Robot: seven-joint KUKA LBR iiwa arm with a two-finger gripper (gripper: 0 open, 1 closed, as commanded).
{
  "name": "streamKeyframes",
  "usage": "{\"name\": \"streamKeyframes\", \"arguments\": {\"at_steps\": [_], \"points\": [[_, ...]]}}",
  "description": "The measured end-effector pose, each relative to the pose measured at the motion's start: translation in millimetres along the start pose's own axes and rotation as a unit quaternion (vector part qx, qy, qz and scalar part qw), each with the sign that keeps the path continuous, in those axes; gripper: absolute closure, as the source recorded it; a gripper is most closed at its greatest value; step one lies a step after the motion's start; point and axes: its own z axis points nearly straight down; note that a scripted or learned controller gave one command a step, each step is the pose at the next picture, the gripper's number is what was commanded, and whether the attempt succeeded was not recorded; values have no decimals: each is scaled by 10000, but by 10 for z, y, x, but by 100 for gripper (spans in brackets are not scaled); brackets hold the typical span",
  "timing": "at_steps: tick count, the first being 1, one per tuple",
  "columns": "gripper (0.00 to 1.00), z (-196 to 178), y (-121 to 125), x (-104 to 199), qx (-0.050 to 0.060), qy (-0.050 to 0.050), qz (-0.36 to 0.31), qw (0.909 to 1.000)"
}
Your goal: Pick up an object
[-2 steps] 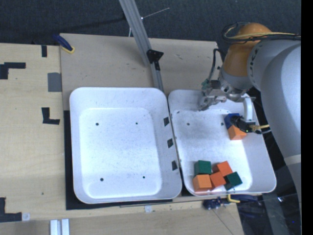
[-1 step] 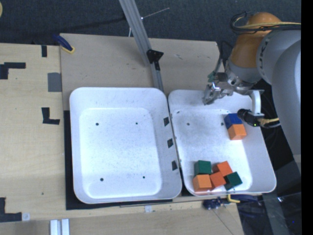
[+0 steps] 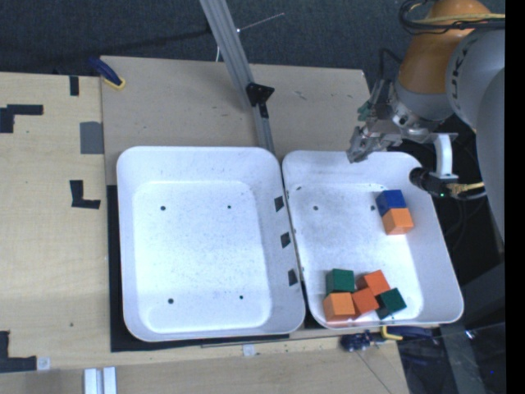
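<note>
**Coloured blocks wait in the right bin while the arm hovers at its far rim**

Orange and green blocks (image 3: 359, 293) cluster at the near edge of the right bin (image 3: 328, 220), on the table. Farther back a blue block (image 3: 390, 199) touches an orange block (image 3: 398, 220). Beyond them the gripper (image 3: 361, 148) hangs over the far rim, holding nothing; whether its jaws are apart I cannot tell. This looks like the approach step: next it must move over a block and descend
</note>
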Motion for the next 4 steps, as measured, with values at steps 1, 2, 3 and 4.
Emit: {"name": "streamKeyframes", "arguments": {"at_steps": [1,2,3,4], "points": [[100,-430,15,16,4,-2,2,10000],[100,-329,-7,497,37,6,-13,10000],[100,-254,-50,1001,38,7,-15,10000],[100,-233,72,1478,30,6,-18,10000]]}}
